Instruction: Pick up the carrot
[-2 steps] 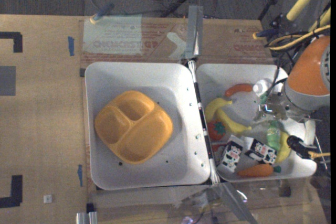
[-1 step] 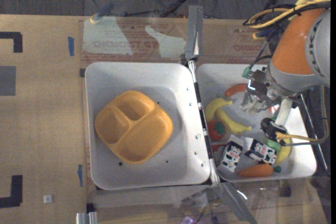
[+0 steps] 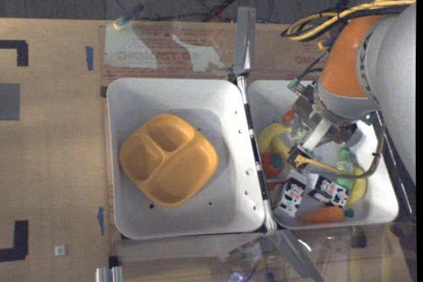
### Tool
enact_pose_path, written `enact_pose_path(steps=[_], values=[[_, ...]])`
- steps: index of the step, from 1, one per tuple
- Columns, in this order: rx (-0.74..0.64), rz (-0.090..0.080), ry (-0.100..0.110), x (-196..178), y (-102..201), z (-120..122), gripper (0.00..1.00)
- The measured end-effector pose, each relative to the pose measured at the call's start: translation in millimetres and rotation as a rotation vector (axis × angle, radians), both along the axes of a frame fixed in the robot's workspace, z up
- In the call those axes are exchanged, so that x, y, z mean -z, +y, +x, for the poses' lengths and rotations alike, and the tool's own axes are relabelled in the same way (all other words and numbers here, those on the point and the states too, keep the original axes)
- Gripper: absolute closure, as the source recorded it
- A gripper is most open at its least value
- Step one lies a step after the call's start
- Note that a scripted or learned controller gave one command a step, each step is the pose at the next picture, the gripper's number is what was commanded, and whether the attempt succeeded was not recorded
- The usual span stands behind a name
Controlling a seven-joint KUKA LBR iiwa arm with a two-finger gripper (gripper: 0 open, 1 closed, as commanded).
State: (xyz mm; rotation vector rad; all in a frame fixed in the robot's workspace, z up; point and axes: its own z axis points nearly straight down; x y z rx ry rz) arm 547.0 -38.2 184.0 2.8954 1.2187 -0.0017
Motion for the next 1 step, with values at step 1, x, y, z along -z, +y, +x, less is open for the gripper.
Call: enact_pose_path(steps=[1], values=[[0.112,0.002,0.005,0.4,35.5,-53.1,1.0]])
